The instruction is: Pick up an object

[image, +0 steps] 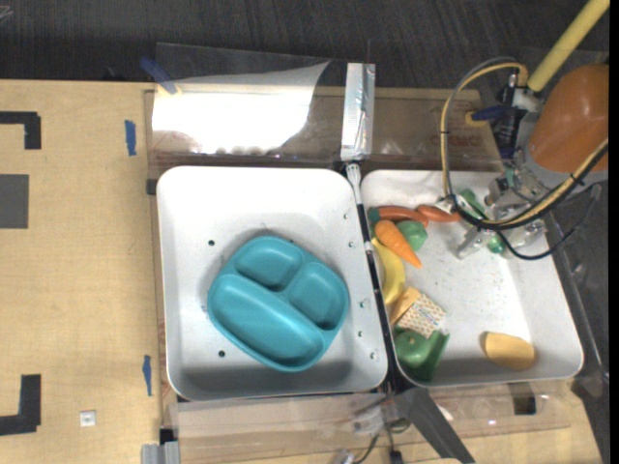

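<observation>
Grey gripper [477,237] over the right bin's [542,303] far side, beside carrots [398,241], jaws' state perhaps indiscernible.

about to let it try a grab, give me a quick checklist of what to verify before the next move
1. Gripper over the right bin: ok.
2. Fingers open or shut: cannot tell, cables cover them.
3. Object held: not ok, none seen between the fingers.
4. Target within reach: ok, carrot and banana lie left of the gripper.
5. Isolated object available: ok, yellow-orange piece lies apart.
6. Left bin holds the teal tray: ok.
</observation>
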`<state>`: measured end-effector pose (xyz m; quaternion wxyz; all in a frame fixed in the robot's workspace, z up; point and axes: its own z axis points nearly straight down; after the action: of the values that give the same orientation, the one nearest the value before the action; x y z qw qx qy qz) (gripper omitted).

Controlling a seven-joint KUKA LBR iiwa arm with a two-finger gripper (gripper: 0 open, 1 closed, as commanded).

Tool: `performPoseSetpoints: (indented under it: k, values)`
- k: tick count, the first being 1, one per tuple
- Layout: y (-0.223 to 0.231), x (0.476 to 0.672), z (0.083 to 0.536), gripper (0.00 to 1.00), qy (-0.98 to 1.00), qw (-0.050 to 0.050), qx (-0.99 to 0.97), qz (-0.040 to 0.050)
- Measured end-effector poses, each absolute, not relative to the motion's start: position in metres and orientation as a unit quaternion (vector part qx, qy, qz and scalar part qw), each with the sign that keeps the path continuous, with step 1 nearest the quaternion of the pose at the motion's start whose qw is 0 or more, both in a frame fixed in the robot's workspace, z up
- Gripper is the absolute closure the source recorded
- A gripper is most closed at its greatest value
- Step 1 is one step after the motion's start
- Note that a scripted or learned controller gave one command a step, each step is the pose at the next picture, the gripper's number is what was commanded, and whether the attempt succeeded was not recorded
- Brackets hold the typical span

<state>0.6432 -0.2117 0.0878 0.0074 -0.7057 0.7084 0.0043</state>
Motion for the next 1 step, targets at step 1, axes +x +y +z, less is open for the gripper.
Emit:
performPoseSetpoints:
  k: [1]
  values:
    - [-0.2141, 0.6463, 0.1015, 1.0, 0.709, 0.009, -0.705, -0.0027]
